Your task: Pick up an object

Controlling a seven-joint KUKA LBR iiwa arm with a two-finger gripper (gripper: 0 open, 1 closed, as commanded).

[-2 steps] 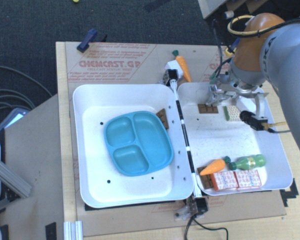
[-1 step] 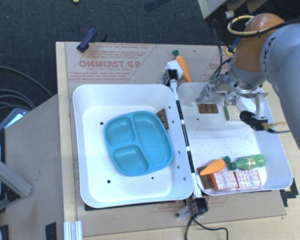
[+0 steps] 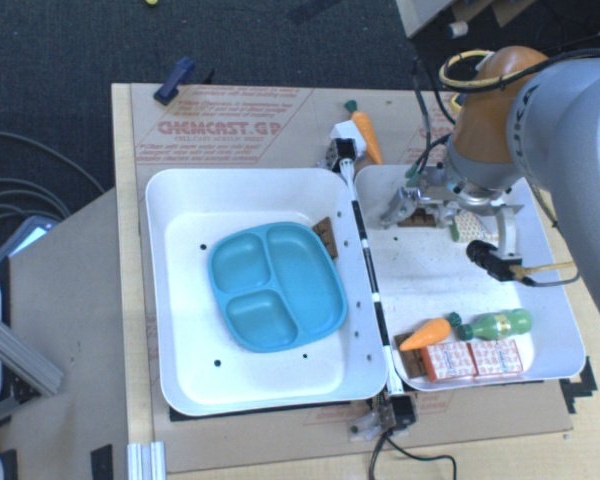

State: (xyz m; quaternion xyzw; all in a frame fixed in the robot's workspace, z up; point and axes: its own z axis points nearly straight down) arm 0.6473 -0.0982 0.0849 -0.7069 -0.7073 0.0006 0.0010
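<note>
Four small objects, a carrot (image 3: pixel 423 335), a green bottle (image 3: pixel 498 323) and two red cartons (image 3: pixel 475 361), lie along the right bin's (image 3: pixel 570 343) near edge, long axes across the bin, well apart from the hand (image 3: pixel 448 208), which holds nothing at the far end; its spread cannot be told.

divided plate (image 3: pixel 276 284) in left bin (image 3: pixel 170 298) | right bin (image 3: pixel 552 343) touching left bin's right side | carrot (image 3: pixel 423 335), bottle (image 3: pixel 500 323), carton (image 3: pixel 474 360) in right bin's near end | second carrot (image 3: pixel 366 136) on surface (image 3: pixel 230 128) behind left bin
</note>
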